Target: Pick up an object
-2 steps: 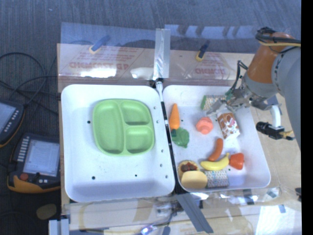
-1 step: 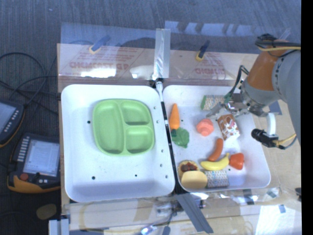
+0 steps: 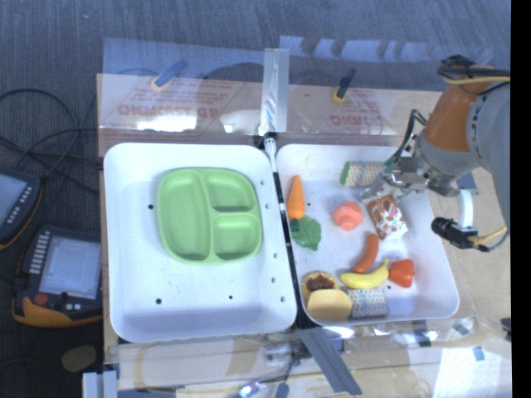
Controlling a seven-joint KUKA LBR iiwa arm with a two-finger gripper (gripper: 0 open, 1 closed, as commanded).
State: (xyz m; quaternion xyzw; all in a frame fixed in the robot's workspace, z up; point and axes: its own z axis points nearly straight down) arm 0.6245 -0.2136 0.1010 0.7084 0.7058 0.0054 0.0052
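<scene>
Gripper [image 3: 388,187] sits low at the right bin's [image 3: 431,305] far edge, over a red-and-white packet [image 3: 387,216], presumably its target; grip state unclear.

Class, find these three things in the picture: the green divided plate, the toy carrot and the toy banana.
green divided plate [image 3: 184,214]: camera view, floor of its long left compartment.
toy carrot [image 3: 295,197]: camera view, middle of the orange body.
toy banana [image 3: 365,279]: camera view, middle of the yellow curve.
</scene>
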